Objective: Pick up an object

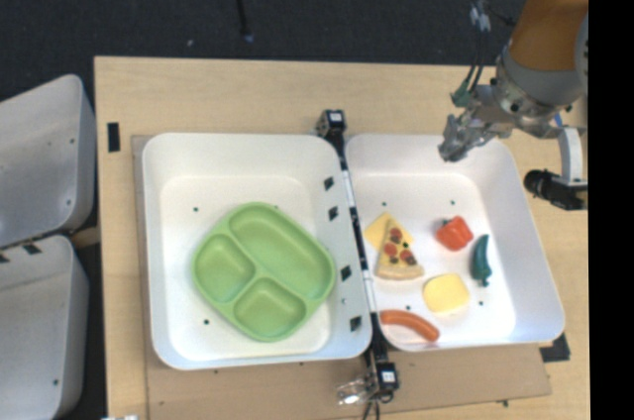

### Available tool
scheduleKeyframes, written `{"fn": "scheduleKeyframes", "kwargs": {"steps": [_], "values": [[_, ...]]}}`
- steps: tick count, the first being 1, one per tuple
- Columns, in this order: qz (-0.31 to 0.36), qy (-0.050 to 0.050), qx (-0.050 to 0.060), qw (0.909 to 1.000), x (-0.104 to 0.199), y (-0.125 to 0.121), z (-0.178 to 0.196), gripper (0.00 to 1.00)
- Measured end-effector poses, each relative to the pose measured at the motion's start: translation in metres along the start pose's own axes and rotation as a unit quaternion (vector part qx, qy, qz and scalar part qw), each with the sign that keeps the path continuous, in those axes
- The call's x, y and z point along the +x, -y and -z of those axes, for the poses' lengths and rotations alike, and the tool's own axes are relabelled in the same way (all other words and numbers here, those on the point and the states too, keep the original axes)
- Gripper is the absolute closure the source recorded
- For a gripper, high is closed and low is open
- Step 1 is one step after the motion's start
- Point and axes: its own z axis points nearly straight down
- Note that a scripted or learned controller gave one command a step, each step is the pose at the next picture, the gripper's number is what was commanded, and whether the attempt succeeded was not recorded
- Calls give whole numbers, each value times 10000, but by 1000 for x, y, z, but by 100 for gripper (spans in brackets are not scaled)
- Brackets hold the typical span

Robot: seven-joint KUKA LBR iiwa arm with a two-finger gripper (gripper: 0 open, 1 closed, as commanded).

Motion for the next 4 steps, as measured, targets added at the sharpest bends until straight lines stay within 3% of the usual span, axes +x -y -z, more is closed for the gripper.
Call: {"fn": "scheduleKeyframes", "kwargs": {"steps": [2,4], "values": [[-1,0,-5,10000,108,-18,-16,100],[-5,1,15,10000,202,-5,-25,100]]}}
